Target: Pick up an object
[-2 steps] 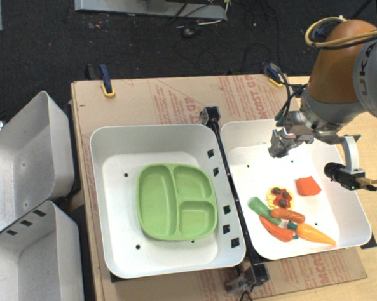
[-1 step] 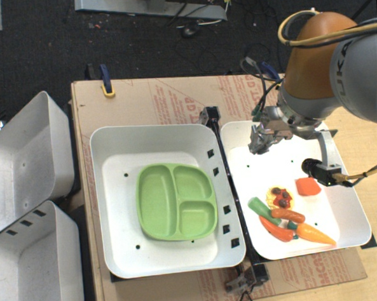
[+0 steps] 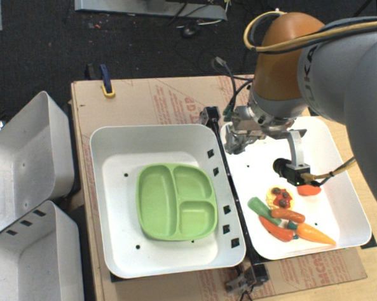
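The toys (image 3: 287, 218) lie heaped at the lower right. The pincer (image 3: 235, 139) hangs near the middle; wide or narrow, I cannot tell. Best go for the carrot (image 3: 316, 235) at the heap's edge.

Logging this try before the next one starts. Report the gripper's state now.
Gripper: open or shut cannot be told; it hangs over the far left corner of the right bin, away from the toy vegetables.
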You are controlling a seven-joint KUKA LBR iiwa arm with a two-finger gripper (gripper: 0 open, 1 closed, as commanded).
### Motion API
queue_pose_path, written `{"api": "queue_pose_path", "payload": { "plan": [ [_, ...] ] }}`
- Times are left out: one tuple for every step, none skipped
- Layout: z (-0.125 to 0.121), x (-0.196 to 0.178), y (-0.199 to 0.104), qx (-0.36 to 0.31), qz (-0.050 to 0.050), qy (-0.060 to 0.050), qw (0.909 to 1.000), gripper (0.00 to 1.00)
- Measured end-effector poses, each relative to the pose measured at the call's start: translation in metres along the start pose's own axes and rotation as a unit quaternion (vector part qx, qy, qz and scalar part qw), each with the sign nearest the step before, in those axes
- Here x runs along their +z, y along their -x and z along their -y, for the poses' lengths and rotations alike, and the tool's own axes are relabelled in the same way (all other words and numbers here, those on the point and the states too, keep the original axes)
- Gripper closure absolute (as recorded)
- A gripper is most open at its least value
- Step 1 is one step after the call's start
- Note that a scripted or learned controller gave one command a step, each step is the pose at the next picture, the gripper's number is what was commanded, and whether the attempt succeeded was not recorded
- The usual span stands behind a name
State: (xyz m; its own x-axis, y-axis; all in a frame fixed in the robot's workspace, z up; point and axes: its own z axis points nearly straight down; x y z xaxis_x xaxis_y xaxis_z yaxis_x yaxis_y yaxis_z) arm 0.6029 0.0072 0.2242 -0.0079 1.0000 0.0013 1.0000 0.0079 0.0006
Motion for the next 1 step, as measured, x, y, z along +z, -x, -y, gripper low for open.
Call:
{"api": "queue_pose_path", "payload": {
  "plan": [
    [-0.0032,-0.0101,-0.0498,0.0,0.0,0.001,1.0,1.0]
  ]
}}
